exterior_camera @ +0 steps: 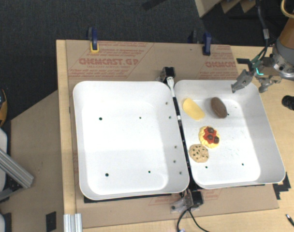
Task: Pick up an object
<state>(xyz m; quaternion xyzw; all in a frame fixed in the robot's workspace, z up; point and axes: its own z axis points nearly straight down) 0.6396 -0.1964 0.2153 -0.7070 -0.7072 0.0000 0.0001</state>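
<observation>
At the far left the wooden tabletop [65,129] carries a brown cardboard sheet [137,57] with red lettering, held at its far edge by two clamps: a blue and yellow one [93,38] to the left and a blue one [206,43] to the right. On the sheet sits the left shallow white plastic bin [89,144], its floor marked by a few small dark dots. A row of black clips [176,120] runs down the seam where it meets the right shallow white plastic bin [263,149].

In the right bin, four small food-like objects lie in the half nearest the seam. A pale yellow oval piece [193,108] lies closest to the seam, toward the far side. Just beside it, to its right and apart from it, is a dark brown oval lump [219,107]. Nearer the camera is a yellow round piece with red and dark topping [209,136], and touching its lower edge is a tan round cookie with dark chips [198,153].

Furthest right, the grey arm's two-finger gripper [253,82] hangs over the far right corner of the right bin, well apart from all four objects. Its fingers [240,83] are spread apart with nothing between them. A black cable [185,216] trails off the near edge of the sheet.
</observation>
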